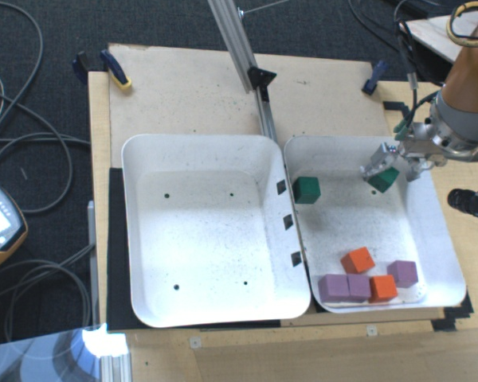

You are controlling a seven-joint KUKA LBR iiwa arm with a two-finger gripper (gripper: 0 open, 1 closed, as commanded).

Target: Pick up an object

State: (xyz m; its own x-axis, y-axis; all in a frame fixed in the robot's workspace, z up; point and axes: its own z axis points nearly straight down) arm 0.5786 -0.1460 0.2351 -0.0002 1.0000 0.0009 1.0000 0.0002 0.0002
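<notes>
My gripper [393,170] hangs over the far part of the right bin [430,237], coming in from the right. A small green block [384,181] sits tilted between its two fingers [375,165], and the gripper is shut on it. A second green cube [307,189] rests on the bin floor to the left, near the divider. At the near edge lie two orange cubes [357,259] [382,288], a long purple block [342,286] and a purple cube [403,273].
The left bin [135,213] stands beside the right one. A metal pole [233,30] slants up from the back between the bins. Blue clamps [116,70] [374,78] hold the board's far corners. Cables lie on the floor at left.
</notes>
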